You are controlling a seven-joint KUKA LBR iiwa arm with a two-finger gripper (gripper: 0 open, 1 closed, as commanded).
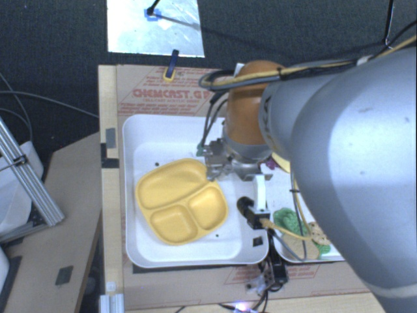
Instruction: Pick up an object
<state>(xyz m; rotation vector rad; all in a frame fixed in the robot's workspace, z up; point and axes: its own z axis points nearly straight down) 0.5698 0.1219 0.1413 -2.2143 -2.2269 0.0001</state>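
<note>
The floor is dark carpet — a pale reflective sheet lies on it near the top edge. A light wooden bench carries a printed cardboard sheet. An aluminium extrusion frame stands at the left — thin black cables run beside it.

Fixed overhead cam, slanted down on bins.
</note>
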